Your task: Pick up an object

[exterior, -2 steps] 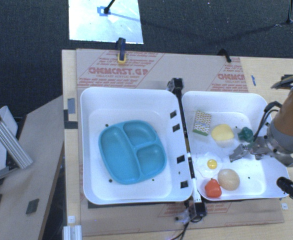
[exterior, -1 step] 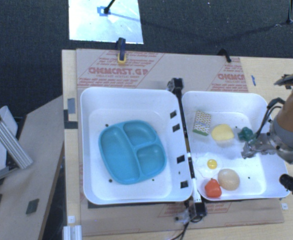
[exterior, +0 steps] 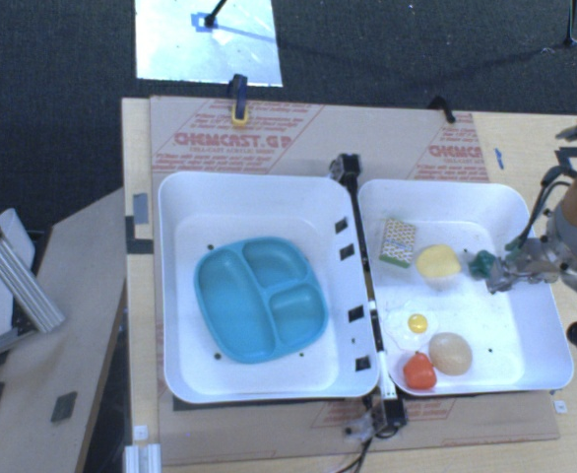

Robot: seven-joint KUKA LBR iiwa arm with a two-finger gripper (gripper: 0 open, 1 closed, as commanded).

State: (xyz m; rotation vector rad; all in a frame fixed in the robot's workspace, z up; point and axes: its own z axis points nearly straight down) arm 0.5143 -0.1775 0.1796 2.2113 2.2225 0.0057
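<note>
Where right bin's wall rises, tool beside green piece.

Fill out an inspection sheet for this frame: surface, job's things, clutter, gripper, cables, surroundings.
Surface: two shallow white bins, left bin, right bin, on a printed board.
Job's things: in the right bin, checkered green block, yellow lemon-shaped toy, small green piece, fried-egg toy, beige egg-shaped toy, red tomato-like toy.
Clutter: blue divided plastic plate in the left bin.
Gripper: gripper beside the green piece; grip unclear.
Cables: black cable by the arm.
Surroundings: dark floor, silver sheet.
</note>
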